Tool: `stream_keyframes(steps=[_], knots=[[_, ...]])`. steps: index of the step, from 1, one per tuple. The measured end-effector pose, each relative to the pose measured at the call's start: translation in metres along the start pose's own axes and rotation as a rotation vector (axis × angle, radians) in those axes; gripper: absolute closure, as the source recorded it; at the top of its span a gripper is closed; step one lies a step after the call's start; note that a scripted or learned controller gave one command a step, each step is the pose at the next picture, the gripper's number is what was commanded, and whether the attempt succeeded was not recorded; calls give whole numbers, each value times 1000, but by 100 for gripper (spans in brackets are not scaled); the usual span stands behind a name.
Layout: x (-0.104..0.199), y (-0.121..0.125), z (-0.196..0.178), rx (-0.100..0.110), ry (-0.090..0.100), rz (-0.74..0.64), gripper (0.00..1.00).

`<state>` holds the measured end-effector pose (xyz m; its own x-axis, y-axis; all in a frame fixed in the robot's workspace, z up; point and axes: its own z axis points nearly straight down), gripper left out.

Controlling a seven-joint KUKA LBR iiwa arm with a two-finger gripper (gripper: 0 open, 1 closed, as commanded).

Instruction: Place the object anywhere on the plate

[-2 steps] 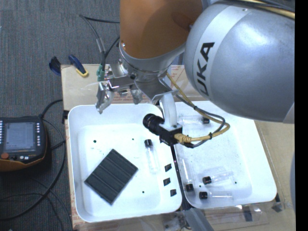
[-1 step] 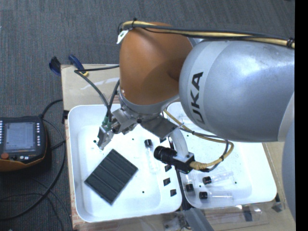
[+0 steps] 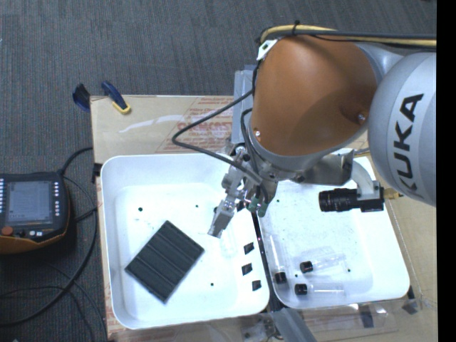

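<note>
In the left bin (image 3: pixel 117 191), the dark ridged plate (image 3: pixel 165 259) lies left of the jaws (image 3: pixel 219 223).

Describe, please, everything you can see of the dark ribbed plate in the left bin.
The plate is a flat, dark grey square slab with parallel ridges across its top, looking like plastic or rubber. It lies flat on the floor of the left bin, turned diagonally, toward the bin's lower left. Nothing rests on it; the end effector hangs apart, up and to its right.

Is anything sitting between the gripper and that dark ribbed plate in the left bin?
Nothing visible. The gripper hangs over the left bin, up and to the right of the dark ribbed plate, with bare white floor between them. I cannot make out an object at its tip.
</note>
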<state>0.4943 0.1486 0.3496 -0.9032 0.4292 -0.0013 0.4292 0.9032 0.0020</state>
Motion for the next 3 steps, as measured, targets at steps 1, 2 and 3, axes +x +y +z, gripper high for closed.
stream_keyframes(steps=[1,2,3], knots=[[-20,12,-9,0,1,-89,0],[-22,-41,-31,-1,-2,-162,0],[-98,-44,4,1,1,-270,0]])
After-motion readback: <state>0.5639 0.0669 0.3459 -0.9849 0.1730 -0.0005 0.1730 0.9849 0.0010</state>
